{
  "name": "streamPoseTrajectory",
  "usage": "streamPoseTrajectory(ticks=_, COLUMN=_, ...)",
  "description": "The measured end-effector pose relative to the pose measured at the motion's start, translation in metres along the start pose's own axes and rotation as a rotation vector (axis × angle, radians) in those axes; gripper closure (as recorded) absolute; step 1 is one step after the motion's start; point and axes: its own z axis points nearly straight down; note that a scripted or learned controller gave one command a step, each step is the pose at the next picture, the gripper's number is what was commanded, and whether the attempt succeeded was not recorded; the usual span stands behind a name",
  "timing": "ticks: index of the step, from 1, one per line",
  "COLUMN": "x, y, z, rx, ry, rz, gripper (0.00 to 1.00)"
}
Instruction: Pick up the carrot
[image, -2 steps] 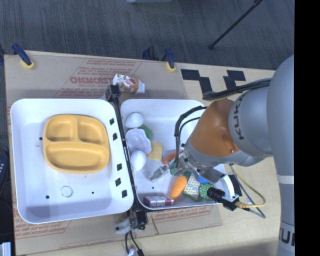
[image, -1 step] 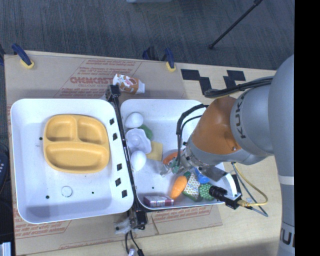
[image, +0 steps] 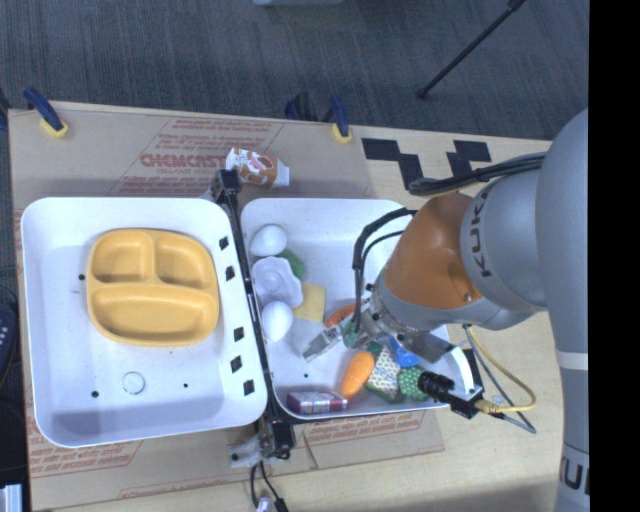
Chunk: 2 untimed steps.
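The carrot (image: 355, 372) is a short orange piece lying near the front wall of the right bin (image: 330, 215), its tip pointing toward the bin's front edge. My gripper (image: 343, 340) hangs low over the bin just above and to the left of the carrot, under the arm's orange band (image: 430, 265). A second small orange-red piece (image: 338, 316) shows beside the gripper's left side. The arm hides the right part of the bin.
Two white eggs (image: 268, 240) (image: 276, 321), a white lump (image: 275, 280), a green item (image: 294, 266) and a yellow slice (image: 311, 300) lie left of the gripper. A dark can (image: 315, 402) and green patterned toys (image: 387, 375) flank the carrot. The left bin (image: 60, 400) holds a yellow divided plate (image: 153, 283).
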Motion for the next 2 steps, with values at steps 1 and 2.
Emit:
streamPoseTrajectory(ticks=1, x=0.0259, y=-0.01, z=0.0104, rx=-0.001, ry=-0.002, rz=-0.307, gripper=0.0)
streamPoseTrajectory(ticks=2, x=0.0236, y=-0.0099, z=0.0097, rx=-0.002, ry=-0.004, rz=-0.693, gripper=0.0)
